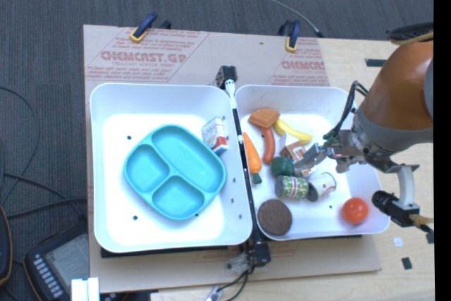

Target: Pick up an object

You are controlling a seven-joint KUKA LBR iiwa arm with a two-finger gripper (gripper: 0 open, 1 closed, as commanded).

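My gripper (310,160) hangs low in the right bin (331,96), reaching in from the right over the cluster of objects. Just to its left lie a small brown box (293,149) and a dark green piece (283,167). Below it, a green can (292,187) lies on its side next to a white cup (325,185). A yellow banana (293,129), a red sausage (269,144), an orange carrot (251,154) and an orange-brown piece (264,118) sit further left. A brown disc (275,216) and a red tomato (355,210) lie at the bin's front.
The left bin (113,106) holds a blue divided plate (175,171) and a small white carton (215,134) near the shared wall. The arm's orange band (398,84) rises over the right bin's right edge. Two clamps (144,26) (292,35) hold the board at the back.
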